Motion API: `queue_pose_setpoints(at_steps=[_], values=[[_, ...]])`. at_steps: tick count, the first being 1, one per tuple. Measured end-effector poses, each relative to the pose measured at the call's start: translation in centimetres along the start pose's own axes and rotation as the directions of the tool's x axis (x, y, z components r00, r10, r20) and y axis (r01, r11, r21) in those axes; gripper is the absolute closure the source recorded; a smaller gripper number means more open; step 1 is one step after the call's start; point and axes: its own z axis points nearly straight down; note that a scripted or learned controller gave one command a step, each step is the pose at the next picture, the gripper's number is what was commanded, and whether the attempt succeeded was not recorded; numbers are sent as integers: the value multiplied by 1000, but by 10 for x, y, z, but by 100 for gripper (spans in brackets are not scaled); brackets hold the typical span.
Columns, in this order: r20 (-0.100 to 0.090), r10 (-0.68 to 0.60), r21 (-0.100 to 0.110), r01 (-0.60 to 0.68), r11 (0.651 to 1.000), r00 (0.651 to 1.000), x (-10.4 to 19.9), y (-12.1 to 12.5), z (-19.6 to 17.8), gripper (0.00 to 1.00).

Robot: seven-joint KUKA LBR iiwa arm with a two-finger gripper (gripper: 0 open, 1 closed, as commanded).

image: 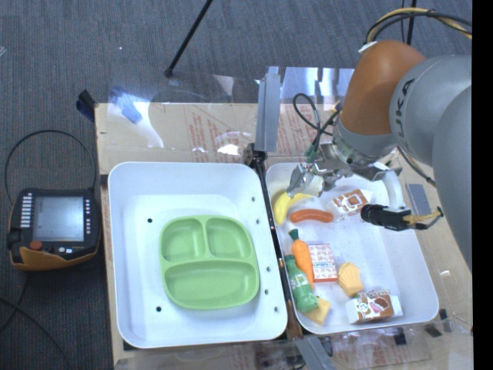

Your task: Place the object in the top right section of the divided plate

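Banana [282, 205] in rt bin, touching jaws' tips, jaws [308, 182] spread wide, nothing held, divided plate [209, 272] lt bin.

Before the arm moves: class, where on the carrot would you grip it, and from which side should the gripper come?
Grip the carrot at its orange middle, coming straight down from above with the fingers across its width. It lies flat and long, leaves toward the sausage; the green bottle and a small box crowd its tip.
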Motion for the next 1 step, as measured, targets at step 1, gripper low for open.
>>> queue_pose_setpoints(at_steps=[1], values=[[0,-207,0,207,978,978,64,-6,0,100]])
